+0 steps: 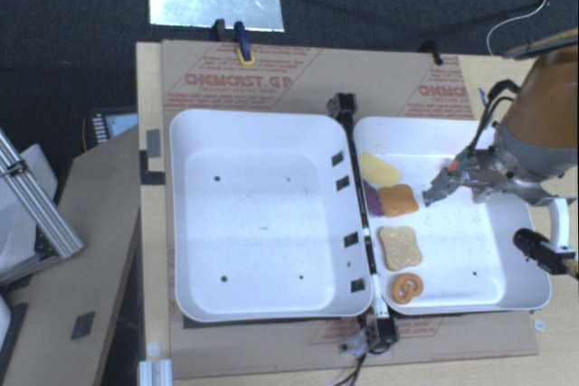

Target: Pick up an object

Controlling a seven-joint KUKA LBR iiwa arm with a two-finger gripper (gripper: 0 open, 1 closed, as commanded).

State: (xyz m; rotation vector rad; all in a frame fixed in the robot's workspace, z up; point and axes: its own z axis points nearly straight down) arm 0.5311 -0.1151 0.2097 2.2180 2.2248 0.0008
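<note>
Several food-shaped items lie along the left side of the right bin: a yellow piece, an orange-brown block, a purple piece beside the divider, a slice of toast and a pretzel. My gripper hangs over the right bin, just right of the orange-brown block and pointing left toward it. Nothing shows between its fingers.
The left bin sits beside the right one, joined by a black clamp strip. Both rest on a cardboard sheet. A black cable fitting sticks out at the right bin's right rim.
</note>
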